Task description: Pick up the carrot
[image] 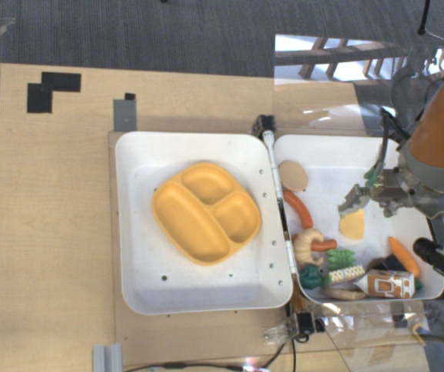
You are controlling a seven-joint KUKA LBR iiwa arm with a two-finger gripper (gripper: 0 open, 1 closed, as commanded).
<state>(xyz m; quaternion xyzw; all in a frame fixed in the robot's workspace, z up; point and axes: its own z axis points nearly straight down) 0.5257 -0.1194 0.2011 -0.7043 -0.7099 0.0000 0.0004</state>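
The carrot lies in the right bin, near that bin's right-hand side, slanting toward the front corner, with a small orange-and-white carton just beside its lower end. The gripper hangs over the middle of the same bin, above a pale yellow wedge, well short of the carrot. I can't tell from here whether its fingers are spread or closed, and nothing shows between them. To do this well, I'd say the arm needs to shift toward the right wall and front of the bin, turn the wrist so the fingers straddle the carrot across its narrow width, and come down on its middle, clear of the carton. The red sausage and the clutter along the front edge sit well apart, so they shouldn't interfere.
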